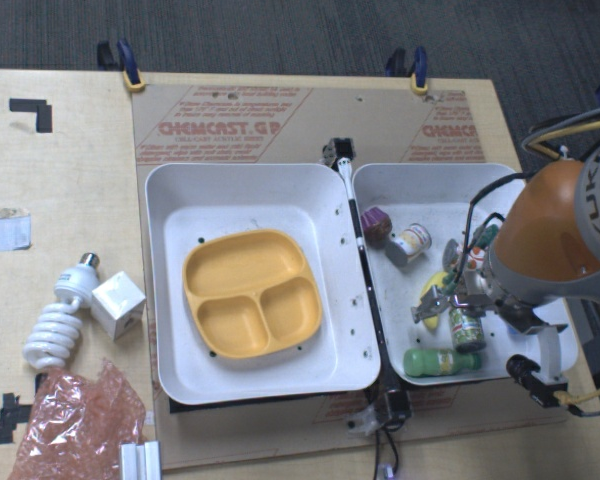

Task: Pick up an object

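Left of the bins, a spiral bulb (58, 318) lay on the bench. Left bin (170, 368) held a yellow divided plate (252, 292). Right bin (380, 183) held a purple item (376, 224), small jar (411, 242), banana (438, 290) and green bottle (440, 360). Gripper (442, 303) sat low over the banana, touching or just above it; jaw state unclear.
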Controlling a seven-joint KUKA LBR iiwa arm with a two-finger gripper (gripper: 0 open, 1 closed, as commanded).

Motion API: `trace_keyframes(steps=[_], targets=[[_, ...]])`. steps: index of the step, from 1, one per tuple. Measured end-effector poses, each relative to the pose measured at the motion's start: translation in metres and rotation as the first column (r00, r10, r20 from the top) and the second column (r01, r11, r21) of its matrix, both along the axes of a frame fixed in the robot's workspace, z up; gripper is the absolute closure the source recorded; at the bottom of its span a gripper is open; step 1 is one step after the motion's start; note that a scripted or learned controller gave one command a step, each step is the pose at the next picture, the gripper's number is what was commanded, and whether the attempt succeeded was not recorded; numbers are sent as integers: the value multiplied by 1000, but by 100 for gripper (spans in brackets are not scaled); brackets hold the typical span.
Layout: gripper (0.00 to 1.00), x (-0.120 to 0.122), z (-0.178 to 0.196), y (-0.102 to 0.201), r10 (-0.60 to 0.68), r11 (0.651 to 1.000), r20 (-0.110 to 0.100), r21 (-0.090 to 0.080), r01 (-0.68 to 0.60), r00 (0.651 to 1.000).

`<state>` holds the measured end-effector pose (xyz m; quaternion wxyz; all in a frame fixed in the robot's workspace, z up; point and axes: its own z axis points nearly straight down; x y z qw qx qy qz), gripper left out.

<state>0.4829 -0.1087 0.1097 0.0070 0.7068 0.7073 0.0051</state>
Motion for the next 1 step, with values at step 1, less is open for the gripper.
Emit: trace_keyframes(steps=[1], targets=[[100,2,11,-1,-2,1000,6,-3,2,1000]])
